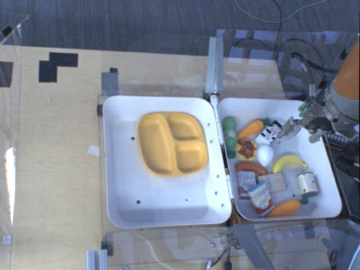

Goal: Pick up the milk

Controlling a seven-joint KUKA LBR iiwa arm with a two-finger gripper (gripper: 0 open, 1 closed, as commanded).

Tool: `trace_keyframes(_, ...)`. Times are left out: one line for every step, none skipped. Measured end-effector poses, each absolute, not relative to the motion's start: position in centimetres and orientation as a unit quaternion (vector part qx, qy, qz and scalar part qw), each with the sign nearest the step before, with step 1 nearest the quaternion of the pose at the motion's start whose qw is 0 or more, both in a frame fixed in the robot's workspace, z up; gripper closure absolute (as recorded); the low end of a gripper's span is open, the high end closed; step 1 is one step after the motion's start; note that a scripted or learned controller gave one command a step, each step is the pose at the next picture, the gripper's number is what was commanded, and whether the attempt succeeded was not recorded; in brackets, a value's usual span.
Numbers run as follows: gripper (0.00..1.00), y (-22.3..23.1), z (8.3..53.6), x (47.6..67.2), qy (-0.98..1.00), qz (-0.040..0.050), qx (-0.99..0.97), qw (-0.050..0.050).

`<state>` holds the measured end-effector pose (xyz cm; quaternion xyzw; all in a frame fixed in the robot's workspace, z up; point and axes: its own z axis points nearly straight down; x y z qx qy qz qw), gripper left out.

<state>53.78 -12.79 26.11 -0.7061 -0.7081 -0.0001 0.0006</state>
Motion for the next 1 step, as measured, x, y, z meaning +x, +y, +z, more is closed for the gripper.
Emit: trace_keyframes(0.00,-14.11,17.33,59.78,-0.710,0.0003,-0.704,0.001)
